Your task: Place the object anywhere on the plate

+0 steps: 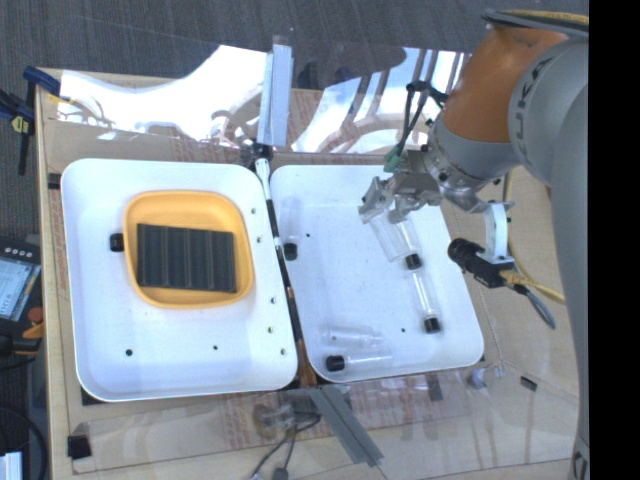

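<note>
Here, the objects to move are clear tubes with black caps, hard to pick out against the white. One tube (399, 245) lies at a slant just under the gripper (392, 200), its black cap pointing toward the near edge; the upper end appears to meet the gripper, but contact cannot be confirmed. A second tube (424, 298) lies below it, cap at the lower end. A third tube (355, 362) lies flat near the front wall, cap to the left.

All three lie in the right bin (455, 353). A small black piece (289, 251) lies at that bin's left wall, near the divider.

The left bin (90, 358) holds the plate (150, 213), a yellow rounded-square dish with a dark ribbed insert (187, 257) in its middle. A small black piece (117, 242) lies just off the plate's left rim.

The gripper hangs over the upper middle of the right bin, the arm (530, 98) reaching in from the right. Whether its fingers are apart or closed cannot be told.
</note>
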### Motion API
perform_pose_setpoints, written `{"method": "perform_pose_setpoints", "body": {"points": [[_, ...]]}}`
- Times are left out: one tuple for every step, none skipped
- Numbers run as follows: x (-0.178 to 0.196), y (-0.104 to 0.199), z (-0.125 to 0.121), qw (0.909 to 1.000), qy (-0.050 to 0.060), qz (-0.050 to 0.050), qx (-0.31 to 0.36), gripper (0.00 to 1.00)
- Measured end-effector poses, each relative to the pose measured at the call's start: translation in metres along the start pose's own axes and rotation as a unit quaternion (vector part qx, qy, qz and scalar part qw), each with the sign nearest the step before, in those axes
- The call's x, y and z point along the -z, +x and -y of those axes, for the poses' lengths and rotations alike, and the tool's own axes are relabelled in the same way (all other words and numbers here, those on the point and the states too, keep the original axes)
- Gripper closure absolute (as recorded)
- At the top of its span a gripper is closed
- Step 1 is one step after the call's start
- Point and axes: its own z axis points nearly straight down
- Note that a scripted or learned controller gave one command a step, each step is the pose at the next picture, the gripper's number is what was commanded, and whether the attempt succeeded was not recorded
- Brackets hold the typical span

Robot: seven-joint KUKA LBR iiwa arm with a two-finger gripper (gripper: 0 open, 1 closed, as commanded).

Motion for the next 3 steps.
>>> {"method": "perform_pose_setpoints", "body": {"points": [[0.000,0.000,0.000,1.0000,0.000,0.000,0.000,0.00],[-0.053,-0.007,0.001,0.9779,0.001,0.000,0.209,0.00],[-0.072,0.027,-0.003,0.9226,0.000,0.000,0.386,0.00]]}}
